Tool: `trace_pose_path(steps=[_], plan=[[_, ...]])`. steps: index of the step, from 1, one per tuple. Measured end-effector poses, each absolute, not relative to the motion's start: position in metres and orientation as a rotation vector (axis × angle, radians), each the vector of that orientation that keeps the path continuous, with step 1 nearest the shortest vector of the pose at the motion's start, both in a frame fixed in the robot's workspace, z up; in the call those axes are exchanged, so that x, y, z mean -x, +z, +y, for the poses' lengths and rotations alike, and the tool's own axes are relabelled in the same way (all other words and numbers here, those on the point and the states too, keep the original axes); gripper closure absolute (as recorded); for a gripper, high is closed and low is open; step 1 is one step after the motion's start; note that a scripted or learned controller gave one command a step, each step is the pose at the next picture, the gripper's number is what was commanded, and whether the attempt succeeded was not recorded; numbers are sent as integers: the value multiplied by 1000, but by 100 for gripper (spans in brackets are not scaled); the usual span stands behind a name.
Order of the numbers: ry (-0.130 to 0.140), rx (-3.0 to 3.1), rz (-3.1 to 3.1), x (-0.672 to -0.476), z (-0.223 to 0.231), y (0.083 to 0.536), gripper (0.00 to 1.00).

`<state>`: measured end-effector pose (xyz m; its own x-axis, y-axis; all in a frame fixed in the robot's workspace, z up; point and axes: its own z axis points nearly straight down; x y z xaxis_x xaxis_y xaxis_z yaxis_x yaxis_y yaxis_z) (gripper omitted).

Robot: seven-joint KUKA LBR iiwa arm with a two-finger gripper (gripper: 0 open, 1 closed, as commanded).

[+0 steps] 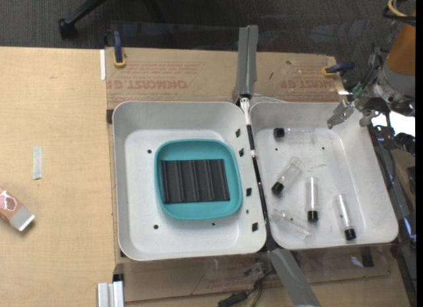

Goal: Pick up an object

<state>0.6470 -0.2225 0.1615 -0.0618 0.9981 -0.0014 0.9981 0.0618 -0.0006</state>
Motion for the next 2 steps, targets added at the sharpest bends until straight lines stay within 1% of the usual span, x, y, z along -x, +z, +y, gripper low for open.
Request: trace_pose_path(steps=[1, 2], plan=[[-2, -2180, 2264, -566, -165, 91, 0], [-2, -2159, 2284, -568, -97, 91, 0]])
